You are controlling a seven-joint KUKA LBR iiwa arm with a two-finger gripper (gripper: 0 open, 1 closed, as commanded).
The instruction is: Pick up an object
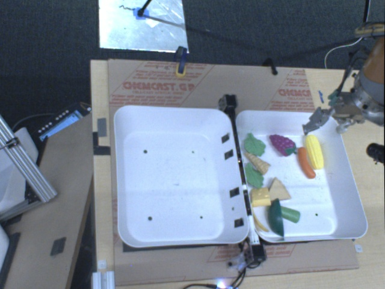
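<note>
The right bin [346,191] holds several toy foods: a yellow corn cob [314,151], an orange carrot [306,162], purple grapes [281,142], a green leafy piece [254,145], a cone [257,160], a yellow cheese block [260,196], a tan wedge [278,189] and a dark green cucumber [275,217]. My gripper [328,124] hangs over the bin's far right edge, just above and right of the corn cob. Its fingers [314,122] stand apart, open, with nothing between them.
The left bin [174,173] lies beside the right one, with a black clip strip [237,161] along the shared rim. Both rest on a cardboard sheet [156,83]. A yellow and blue clamp [181,62] sits at the back edge. Cables run at the far right.
</note>
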